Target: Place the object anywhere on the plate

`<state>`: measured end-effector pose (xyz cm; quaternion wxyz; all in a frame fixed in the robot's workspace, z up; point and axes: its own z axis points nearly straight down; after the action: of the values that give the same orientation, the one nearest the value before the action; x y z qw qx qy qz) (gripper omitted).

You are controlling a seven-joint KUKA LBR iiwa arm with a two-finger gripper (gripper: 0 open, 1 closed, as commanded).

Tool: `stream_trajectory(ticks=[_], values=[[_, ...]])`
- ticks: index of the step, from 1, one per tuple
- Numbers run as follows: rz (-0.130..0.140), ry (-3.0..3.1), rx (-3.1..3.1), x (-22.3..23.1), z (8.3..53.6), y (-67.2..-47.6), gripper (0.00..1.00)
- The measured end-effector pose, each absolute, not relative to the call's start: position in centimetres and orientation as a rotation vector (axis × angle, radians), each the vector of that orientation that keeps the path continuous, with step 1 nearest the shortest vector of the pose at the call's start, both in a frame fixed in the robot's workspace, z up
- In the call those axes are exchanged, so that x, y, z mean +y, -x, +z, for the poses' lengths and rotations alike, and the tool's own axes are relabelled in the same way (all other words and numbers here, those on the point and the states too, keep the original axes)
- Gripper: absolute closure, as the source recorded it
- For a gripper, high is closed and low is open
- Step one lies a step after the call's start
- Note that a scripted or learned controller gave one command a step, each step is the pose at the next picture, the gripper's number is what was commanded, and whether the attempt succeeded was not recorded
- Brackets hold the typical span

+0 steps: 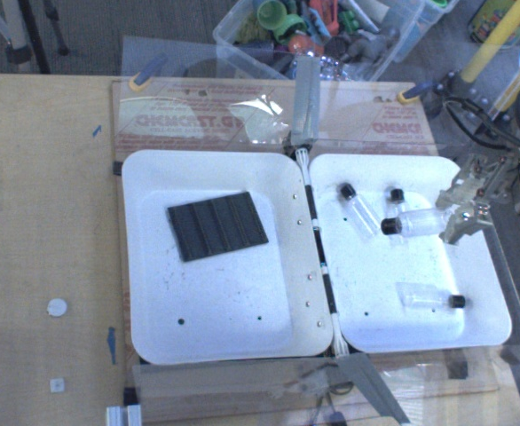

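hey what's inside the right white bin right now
Clear bottles with black caps lie in the right bin: one at the back left, one near the front, one by the pincer. A loose-looking cap sits behind; its body is unclear.

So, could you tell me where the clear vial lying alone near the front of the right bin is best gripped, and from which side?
Probably across the middle of the clear vial's body, coming straight down. It lies flat, its black cap toward the bin's right wall, with bare floor on both long sides for the fingers.
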<state>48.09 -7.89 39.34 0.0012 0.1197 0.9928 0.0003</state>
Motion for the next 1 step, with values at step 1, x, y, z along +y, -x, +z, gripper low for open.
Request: stream_trajectory(ticks=[1], values=[[-0.002, 0.193, 3.126, -7.65, 42.65, -48.1, 1.0]])
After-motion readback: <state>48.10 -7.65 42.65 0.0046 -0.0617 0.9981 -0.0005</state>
